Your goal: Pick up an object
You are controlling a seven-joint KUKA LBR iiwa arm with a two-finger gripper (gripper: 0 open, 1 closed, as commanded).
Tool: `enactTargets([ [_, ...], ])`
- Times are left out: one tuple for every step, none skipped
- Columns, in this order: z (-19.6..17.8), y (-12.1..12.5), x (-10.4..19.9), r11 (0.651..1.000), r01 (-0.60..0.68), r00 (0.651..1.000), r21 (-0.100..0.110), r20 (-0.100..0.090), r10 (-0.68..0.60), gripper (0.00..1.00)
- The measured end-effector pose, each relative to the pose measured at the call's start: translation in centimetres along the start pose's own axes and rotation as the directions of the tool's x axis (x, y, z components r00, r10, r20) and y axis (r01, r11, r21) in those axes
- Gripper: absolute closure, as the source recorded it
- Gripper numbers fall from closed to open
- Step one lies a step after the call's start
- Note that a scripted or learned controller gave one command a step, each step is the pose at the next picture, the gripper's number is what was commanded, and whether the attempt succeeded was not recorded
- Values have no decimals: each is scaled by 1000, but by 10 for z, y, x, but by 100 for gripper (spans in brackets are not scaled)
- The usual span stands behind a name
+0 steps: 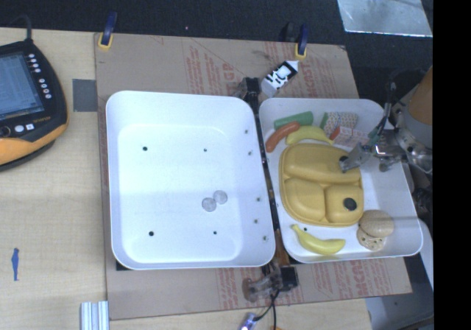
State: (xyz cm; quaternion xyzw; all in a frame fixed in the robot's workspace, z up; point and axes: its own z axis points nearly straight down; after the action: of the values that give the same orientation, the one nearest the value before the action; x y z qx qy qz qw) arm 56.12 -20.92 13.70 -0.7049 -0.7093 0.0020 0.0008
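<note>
We judge the big yellow moulded-plastic tray, lying mid right white bin under the gripper, light, stiff and slick, best pinched at its rim; finger state we cannot tell.

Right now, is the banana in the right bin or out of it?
In. The banana lies on the floor of the right bin, near its front rim, beside the yellow tray.

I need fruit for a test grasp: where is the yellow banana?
The yellow banana lies at the near edge of the right white bin, below the yellow divided tray, left of the tan bun.
</note>
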Motion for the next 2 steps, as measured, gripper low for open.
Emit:
enactTargets([
  [38,38,28,1000,1,1000,-10,2,-1,0],
  [22,42,26,1000,3,1000,-21,7,-3,100],
])
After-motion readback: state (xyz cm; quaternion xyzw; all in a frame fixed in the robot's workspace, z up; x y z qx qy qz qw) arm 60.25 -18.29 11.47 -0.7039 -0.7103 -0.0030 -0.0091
